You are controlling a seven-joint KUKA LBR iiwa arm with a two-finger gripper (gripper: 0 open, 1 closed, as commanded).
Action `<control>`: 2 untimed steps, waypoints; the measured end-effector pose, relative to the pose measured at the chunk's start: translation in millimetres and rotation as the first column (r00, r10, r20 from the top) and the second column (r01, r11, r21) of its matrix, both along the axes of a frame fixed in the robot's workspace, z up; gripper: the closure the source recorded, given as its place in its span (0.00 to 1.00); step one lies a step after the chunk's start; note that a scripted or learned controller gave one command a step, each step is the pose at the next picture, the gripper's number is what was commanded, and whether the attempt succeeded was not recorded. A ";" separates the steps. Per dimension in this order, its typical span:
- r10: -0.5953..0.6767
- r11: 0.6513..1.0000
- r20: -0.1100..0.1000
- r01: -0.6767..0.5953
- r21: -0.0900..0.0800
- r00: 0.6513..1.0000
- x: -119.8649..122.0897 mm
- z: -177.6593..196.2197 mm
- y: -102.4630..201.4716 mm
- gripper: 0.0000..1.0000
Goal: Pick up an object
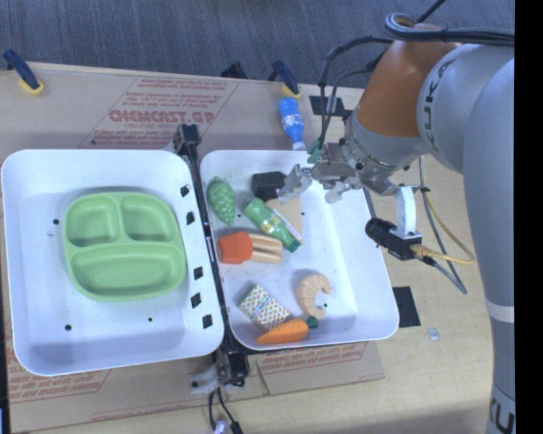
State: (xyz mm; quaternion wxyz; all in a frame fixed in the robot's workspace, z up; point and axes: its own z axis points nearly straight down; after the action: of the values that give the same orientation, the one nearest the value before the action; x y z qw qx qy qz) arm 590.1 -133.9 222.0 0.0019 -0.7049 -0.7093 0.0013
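Robotics lab; clamped bench point(63, 93), KUKA arm point(452, 98)

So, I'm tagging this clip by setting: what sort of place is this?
Probably a robotics lab bench set up for grasping trials: two white bins on clamped cardboard, toy food such as a carrot and croissant, and a green divided plate.

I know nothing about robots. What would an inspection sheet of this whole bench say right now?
Surface: cardboard-covered bench bearing left bin and right bin.
Job's things: right bin holds green bottle, pickle, orange block, croissant, carrot, patterned box, black piece.
Clutter: green divided plate in left bin; blue bottle on the bench.
Grippers: gripper over right bin's far edge; jaws unclear.
Cables: black and yellow ones along the arm.
Surroundings: grey carpet.
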 end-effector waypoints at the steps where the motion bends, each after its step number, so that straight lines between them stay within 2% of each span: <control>1: 0.095 0.995 0.009 -0.095 -0.002 0.995 45.9 -126.7 22.5 0.00; 2: 0.098 0.995 0.008 -0.098 -0.005 0.995 46.2 -116.2 21.4 1.00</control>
State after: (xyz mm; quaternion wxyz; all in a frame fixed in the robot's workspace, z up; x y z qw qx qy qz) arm 636.3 -112.5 105.7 -0.0024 -0.6694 -0.7429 0.0001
